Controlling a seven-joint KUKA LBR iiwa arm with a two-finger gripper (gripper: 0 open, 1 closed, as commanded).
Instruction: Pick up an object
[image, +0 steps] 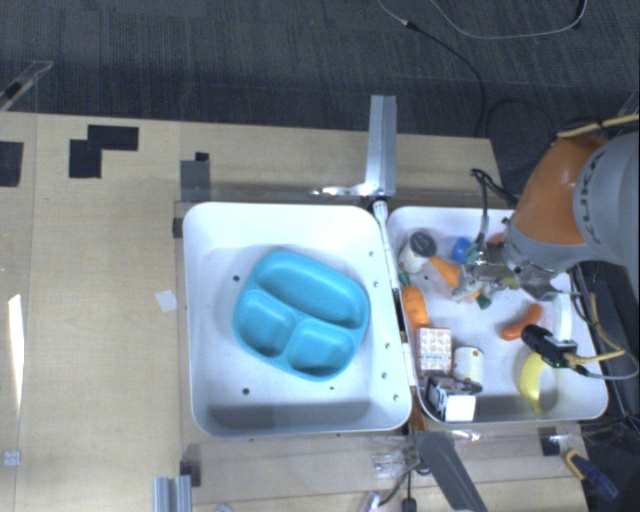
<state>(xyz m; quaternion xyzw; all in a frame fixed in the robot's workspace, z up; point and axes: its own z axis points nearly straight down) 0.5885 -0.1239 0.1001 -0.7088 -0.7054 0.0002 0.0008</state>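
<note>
Over the right bin: the arm (585, 205) reaches in, and its gripper (484, 272) hangs low among the small things near the bin's far side.
Landmark: right bin (590, 405) — all places below are told from it.
Pincer state: I cannot tell if it is open or closed — the wrist and clutter hide its tips, and I see no object clearly caught in it.
Nearest candidates: an orange piece (446, 270) and a blue piece (461, 249) lie just beside the gripper, toward the bin's left wall; a dark round cap (422, 244) sits in the far-left corner.
Other objects: a yellow banana-like piece (533, 382) near the front-right corner, a red-orange piece (518, 323) in the middle, a patterned white block (435, 348) and a white box (459, 400) along the left wall toward the front.
Left bin: 1 blue divided tray (300, 313) lies in the left bin (215, 400), well apart from the gripper.
Step in hand, as I judge: lowering onto 1 object to grasp it.
How to do it well: choose 1 target only, best the orange piece; center it in the pincer; descend straight, so the neighbours are not pushed; close before lifting; lift slowly and check that the piece comes up.
</note>
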